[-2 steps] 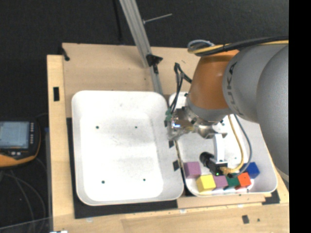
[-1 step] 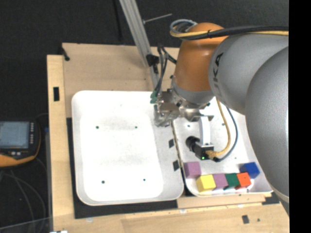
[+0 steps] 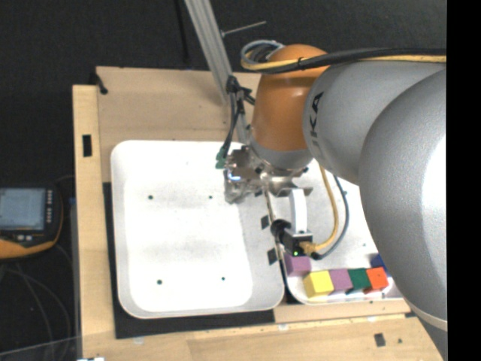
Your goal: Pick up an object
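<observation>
My gripper (image 3: 237, 182) hangs under the orange wrist band, over the right edge of the left white bin (image 3: 180, 235) near its far corner. Nothing shows between it and the bin floor. A row of blocks lies at the near end of the right bin (image 3: 334, 298): a yellow block (image 3: 319, 283), a purple block (image 3: 340, 279), a green block (image 3: 358, 278) and an orange block (image 3: 377, 278). A blue block (image 3: 376, 261) peeks out just behind them. The grey arm hides most of the right bin.
The wooden bench (image 3: 150, 104) surrounds both bins. A slanted metal rail (image 3: 207, 32) rises behind the left bin. A handheld device (image 3: 24, 215) sits off the bench at the left.
</observation>
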Controlling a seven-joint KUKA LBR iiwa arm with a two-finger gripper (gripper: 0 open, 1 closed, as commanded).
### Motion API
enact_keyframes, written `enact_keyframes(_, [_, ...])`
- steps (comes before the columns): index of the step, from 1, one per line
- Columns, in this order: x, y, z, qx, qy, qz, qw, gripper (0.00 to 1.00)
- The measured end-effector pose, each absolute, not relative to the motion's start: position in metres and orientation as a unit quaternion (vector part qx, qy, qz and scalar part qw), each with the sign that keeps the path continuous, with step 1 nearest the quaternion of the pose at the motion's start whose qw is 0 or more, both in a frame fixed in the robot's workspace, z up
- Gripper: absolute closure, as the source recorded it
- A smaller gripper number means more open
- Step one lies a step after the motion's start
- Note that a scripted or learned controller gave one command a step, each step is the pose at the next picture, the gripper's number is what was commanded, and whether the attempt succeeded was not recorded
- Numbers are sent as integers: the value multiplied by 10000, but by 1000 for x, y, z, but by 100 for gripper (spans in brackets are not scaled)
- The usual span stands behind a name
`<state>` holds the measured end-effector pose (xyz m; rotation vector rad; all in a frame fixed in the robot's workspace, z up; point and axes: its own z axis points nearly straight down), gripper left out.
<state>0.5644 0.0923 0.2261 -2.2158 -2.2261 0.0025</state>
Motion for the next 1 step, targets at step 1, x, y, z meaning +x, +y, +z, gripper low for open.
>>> enact_keyframes(1, [613, 58, 195, -7084, -7058, 13, -13, 100])
